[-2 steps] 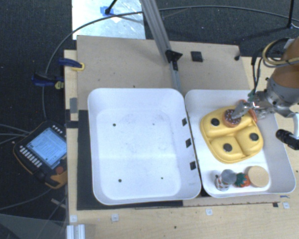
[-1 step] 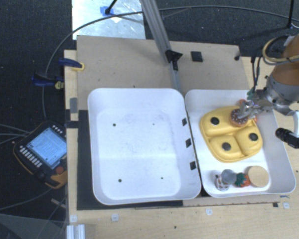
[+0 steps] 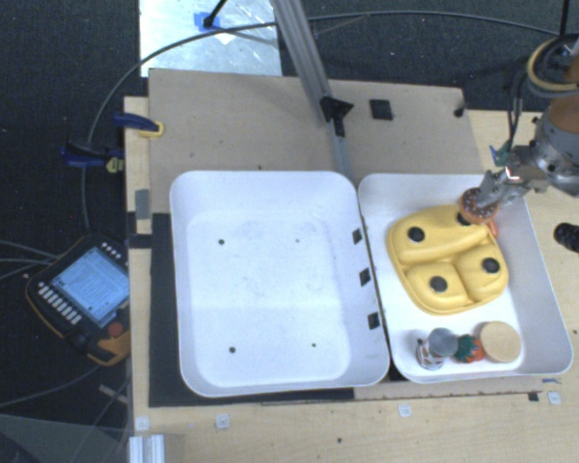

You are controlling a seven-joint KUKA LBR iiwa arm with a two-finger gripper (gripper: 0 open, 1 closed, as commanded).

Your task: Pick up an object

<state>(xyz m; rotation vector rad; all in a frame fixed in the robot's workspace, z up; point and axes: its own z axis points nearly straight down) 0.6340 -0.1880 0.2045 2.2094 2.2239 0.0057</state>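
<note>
The claw (image 3: 484, 201) hangs over the right bin (image 3: 540, 258) beside the yellow toy (image 3: 448, 261); its grip state is unclear

My arm (image 3: 569, 114) is cut off by the right edge, so most of it is out of sight. My gripper (image 3: 482, 204) is blurred, and I cannot tell what small brown thing (image 3: 475, 207) is under it. The little objects (image 3: 444, 347) at the near side of the right bin (image 3: 540, 287) are too small to name.
</note>
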